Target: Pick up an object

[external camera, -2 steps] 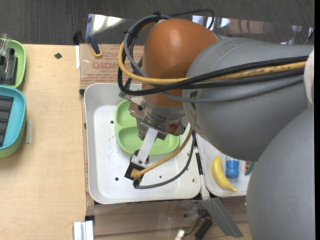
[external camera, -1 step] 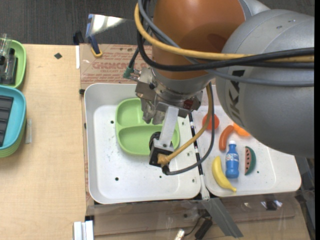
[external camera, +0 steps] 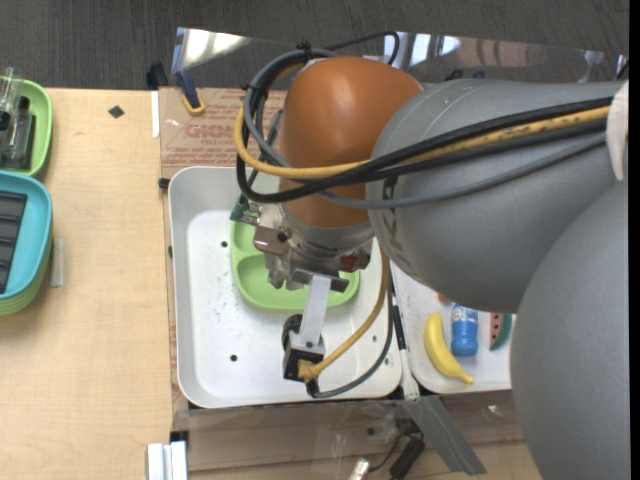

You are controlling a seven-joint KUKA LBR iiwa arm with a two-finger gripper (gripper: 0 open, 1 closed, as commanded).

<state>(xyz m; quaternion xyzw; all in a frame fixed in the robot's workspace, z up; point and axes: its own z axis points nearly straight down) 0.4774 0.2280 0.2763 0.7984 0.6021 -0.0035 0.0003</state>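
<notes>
Hovering over the green plastic plate [external camera: 250, 273] in the shallow white bin [external camera: 208, 318] at view left: my gripper [external camera: 300, 273], open or closed I cannot tell. Neighbouring white bin [external camera: 418, 363]: yellow banana [external camera: 441, 349], small blue bottle [external camera: 463, 332].

Robotics lab, grey industrial arm [external camera: 480, 168] over white bins [external camera: 205, 308], pale wooden bench [external camera: 90, 368], dark carpet [external camera: 100, 18]

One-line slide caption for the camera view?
KUKA arm hangs over green dish in left bin; banana in right bin.
</notes>
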